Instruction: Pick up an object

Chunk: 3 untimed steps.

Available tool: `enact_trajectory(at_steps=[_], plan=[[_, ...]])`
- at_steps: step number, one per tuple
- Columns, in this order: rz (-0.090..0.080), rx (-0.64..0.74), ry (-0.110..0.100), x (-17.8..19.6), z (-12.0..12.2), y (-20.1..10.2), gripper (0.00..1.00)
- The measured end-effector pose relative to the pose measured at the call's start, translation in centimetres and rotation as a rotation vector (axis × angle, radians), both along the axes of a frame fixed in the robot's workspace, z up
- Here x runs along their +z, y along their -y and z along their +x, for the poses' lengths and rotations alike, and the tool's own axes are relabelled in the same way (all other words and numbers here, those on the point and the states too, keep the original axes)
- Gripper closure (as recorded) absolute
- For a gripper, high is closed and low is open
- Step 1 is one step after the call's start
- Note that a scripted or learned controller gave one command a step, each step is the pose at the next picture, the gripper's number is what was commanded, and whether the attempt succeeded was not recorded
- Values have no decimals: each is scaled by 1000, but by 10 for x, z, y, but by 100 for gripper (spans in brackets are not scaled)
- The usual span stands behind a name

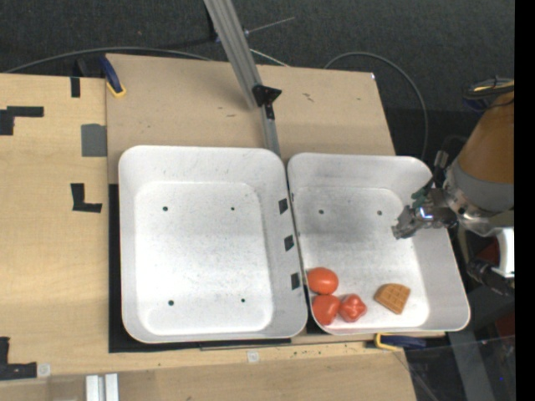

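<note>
Three red-orange pieces lie near the front edge of the right bin [368,170]: a round orange-red one [323,281], a red one [325,308] just below it, and a smaller red one [353,307] beside that. A tan waffle-like piece [393,297] rests to their right. My gripper [411,223] hangs over the right side of the right bin, up and to the right of these objects, well apart from them. Nothing shows between its tips.
The left bin [134,182] sits beside the right one, joined along a centre divider with black clips [289,242]. A slanted metal bar [238,44] reaches in from the top. The wooden bench [184,98] surrounds the bins.
</note>
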<state>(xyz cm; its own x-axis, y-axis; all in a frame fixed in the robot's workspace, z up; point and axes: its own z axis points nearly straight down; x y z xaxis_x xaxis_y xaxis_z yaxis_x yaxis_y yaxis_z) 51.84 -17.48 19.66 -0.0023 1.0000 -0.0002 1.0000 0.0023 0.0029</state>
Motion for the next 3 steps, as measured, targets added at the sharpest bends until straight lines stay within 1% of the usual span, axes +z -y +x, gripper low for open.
enact_trajectory(at_steps=[1,2,3], plan=[[-1,0,2,53,1,-1,100],[1,3,-5,44,1,-50,100],[2,5,-4,43,20,-107,100]])
